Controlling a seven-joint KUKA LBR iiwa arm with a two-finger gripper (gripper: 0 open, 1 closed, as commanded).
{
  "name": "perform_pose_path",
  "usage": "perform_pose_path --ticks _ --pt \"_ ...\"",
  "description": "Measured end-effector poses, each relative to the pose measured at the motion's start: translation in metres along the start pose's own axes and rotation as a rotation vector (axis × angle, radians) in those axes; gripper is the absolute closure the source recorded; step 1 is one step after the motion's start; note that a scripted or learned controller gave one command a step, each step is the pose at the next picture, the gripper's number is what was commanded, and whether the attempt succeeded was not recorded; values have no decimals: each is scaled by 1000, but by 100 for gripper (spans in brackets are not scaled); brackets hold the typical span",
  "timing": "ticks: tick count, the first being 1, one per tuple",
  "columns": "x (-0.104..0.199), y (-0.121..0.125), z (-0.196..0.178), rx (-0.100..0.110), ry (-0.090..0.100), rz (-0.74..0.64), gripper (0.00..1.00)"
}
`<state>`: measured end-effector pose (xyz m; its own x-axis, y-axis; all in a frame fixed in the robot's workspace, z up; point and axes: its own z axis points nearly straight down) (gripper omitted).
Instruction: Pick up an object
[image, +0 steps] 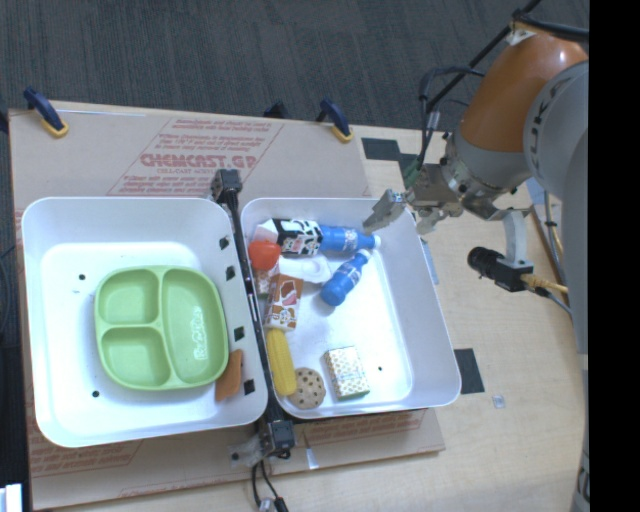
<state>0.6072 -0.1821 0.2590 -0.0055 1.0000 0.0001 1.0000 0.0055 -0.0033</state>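
Note:
My gripper (404, 214) hangs over the far right rim of the right bin (430, 330), open, with nothing between its fingers. Just left of it lies a blue bottle with a black-and-white label (312, 238). A second blue bottle (343, 280) lies at a slant a little nearer. In the same bin are a red piece (263, 255), a brown and white carton (285, 302), a yellow corn-like piece (280, 362), a cookie (308, 387) and a patterned block (347, 372).
The left bin (50, 250) holds a green divided plate (160, 327) and a small orange-brown piece (231, 375) by its right wall. Printed cardboard (190, 150) lies behind the bins, held by blue clamps (335, 118). A black fitting (500, 268) sticks out to the right of the bins.

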Motion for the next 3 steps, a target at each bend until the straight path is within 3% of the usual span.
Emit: perform_pose_path --ticks 1,2,3 --pt "22 -9 168 2 1 -1 0" --pt "22 -8 157 3 0 -4 100" --pt "51 -24 55 -3 1 -1 100"
